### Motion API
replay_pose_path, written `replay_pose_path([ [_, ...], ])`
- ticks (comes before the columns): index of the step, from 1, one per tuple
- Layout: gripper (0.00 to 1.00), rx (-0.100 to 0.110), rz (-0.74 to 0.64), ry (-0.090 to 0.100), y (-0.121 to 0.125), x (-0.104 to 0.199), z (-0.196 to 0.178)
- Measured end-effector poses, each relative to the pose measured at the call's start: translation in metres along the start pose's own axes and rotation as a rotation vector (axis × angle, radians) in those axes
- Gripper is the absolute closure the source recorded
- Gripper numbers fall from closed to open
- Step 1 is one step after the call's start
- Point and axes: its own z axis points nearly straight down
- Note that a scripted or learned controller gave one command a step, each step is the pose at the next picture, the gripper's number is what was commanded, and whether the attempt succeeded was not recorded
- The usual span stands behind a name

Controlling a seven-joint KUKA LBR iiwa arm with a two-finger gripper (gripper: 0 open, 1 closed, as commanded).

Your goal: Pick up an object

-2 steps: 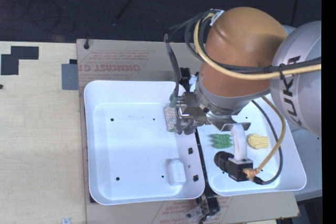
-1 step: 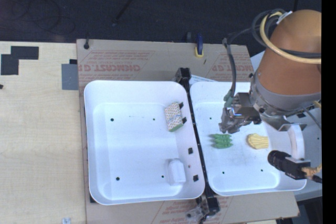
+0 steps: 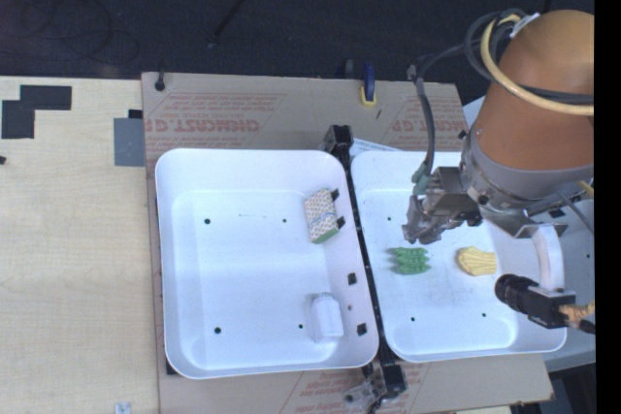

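Nearest, in the left bin [image 3: 184, 325]: a pale, whitish block [image 3: 326, 316] lying by the near right corner, hard to tell apart from the white floor. Probably light, smooth, easy to miss against that background.

A little farther, in the right bin [image 3: 456, 344]: a small green object [image 3: 410, 260] and a yellow ridged piece [image 3: 476, 261] side by side, near but apart, green to the left. Likeliest target: the green one. Looked small, lumpy, toy-like; judged light and fairly stiff, perhaps slick plastic, apt to skid on the bin floor if nudged from one side. Best taken across its short width, at the middle, fingers straddling it from the near and far sides.

Just beyond the green object: the claw [image 3: 419, 234], hanging low over the right bin, tip almost above the object's far edge. Whether touching it, impossible to say. Nothing seen between the fingers; open or closed could not be told, dark metal merging into shadow.

Farther still, in the left bin: a patterned, sponge-like pad [image 3: 321, 214] with a green edge, tilted, close to the right wall. Judged soft and light, compressible.

Behind the claw, to the right: the orange-banded arm [image 3: 539, 92] looming large. Farthest: brown board under both bins, on the pale surface [image 3: 68, 238].
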Motion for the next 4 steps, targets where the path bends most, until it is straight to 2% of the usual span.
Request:
replay_pose_path([
  [1, 1.00, 0.011, 0.004, -0.001, 0.002, -0.051, 0.133],
  [2, 1.00, -0.007, 0.001, -0.001, 0.001, -0.095, 0.096],
  [3, 1.00, -0.019, -0.010, 0.003, 0.001, -0.032, -0.029],
  [4, 1.00, -0.002, -0.005, 0.001, 0.000, 0.002, -0.001],
])
